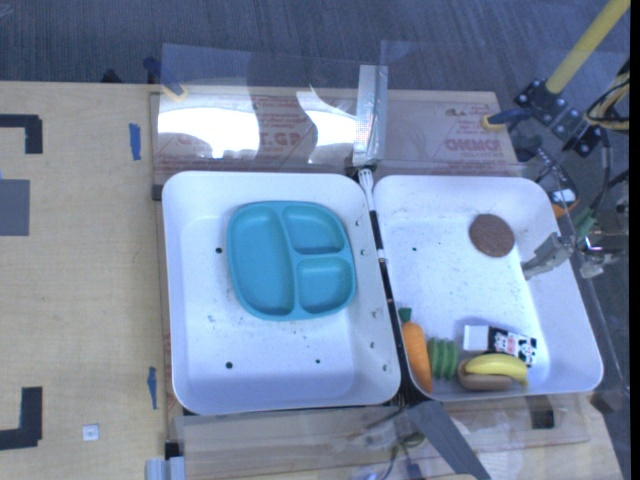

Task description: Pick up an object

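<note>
The left shallow white bin [200, 358] holds a teal three-compartment plastic plate [291, 259]. The right white bin [440, 268] carries a round brown cookie [492, 235] toward its far side, and an orange carrot [416, 353], yellow banana [493, 367] and small black-and-white carton [510, 344] along its near edge. The gripper [548, 255] sits at the right rim, nothing visibly held.

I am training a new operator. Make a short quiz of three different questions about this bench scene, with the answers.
1. True or false: the teal divided plate lies in the left bin.
2. Which item lies nearest the right bin's far side? A) carrot B) brown round cookie C) banana
3. Fill in: the carrot lies against the right bin's ____ wall.

Key: 1 true; 2 B; 3 left.
</note>
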### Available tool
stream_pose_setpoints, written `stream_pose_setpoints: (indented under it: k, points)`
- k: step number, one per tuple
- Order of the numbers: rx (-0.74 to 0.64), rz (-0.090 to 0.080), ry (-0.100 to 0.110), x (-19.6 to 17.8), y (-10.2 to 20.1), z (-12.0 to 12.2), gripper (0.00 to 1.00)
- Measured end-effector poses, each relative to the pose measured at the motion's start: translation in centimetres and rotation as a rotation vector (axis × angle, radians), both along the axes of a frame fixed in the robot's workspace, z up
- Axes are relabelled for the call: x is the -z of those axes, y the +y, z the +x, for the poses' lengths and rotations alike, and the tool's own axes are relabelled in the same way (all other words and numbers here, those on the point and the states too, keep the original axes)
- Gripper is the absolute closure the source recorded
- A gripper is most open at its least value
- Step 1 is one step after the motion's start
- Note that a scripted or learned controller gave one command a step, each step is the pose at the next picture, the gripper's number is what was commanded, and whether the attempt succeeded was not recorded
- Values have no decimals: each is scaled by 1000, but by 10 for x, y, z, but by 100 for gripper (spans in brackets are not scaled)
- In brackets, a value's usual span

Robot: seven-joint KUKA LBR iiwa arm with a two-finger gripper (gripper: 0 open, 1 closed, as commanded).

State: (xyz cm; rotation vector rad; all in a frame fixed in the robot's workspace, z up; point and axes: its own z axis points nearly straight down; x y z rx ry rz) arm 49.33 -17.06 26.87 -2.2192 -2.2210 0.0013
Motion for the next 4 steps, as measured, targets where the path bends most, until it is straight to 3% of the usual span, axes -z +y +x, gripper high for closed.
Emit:
stream_pose_setpoints:
  k: [1, 2, 3, 4]
  points:
    - [327, -1, 5, 115, 13, 122, 0]
    - [83, -3, -11, 178, -18, 171, 0]
    - [51, -1, -2, 183, -9, 128, 0]
    - [51, -2, -7, 171, -9, 130, 100]
